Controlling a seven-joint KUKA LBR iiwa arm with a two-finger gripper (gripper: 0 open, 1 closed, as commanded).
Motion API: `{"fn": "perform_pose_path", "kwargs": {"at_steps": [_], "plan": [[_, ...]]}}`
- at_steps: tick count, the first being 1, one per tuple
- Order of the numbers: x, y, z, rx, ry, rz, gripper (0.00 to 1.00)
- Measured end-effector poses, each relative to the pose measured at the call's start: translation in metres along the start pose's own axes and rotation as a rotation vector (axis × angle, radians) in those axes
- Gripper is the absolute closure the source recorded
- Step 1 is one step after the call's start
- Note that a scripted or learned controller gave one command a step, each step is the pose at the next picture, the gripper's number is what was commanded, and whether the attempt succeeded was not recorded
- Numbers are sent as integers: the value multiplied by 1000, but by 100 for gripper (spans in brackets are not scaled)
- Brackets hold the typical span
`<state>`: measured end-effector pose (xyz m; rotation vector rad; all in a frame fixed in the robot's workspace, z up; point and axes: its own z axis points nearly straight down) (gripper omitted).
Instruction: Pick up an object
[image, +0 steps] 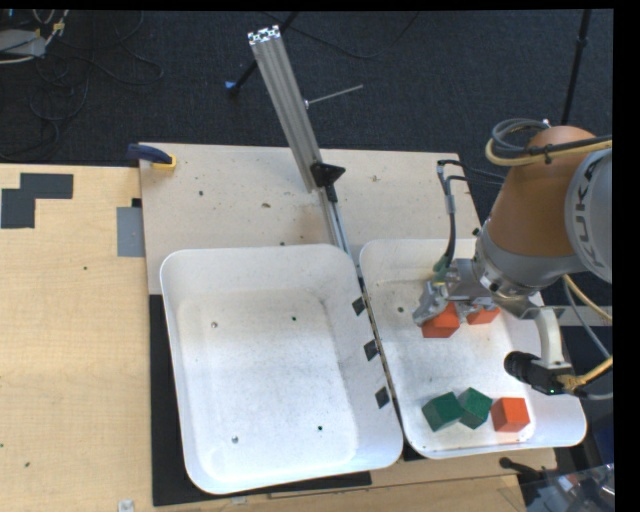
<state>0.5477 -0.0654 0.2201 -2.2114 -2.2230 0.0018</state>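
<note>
My gripper hangs low over the upper middle of the right bin, under the orange wrist band. An orange-red block sits right at its tip, touching or just beneath it. A second orange-red block lies just to the right, partly hidden by the wrist. Near the bin's front edge two green blocks lie side by side, with a third orange-red block to their right.
The left bin lies beside the right one, with small black clips along the shared rim. A slanted aluminium bar rises behind the bins. A black cable end hangs over the right bin.
</note>
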Motion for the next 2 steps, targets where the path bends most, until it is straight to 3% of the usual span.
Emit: {"fn": "perform_pose_path", "kwargs": {"at_steps": [2], "plan": [[121,-14,-14,-1,-1,-1,100]]}}
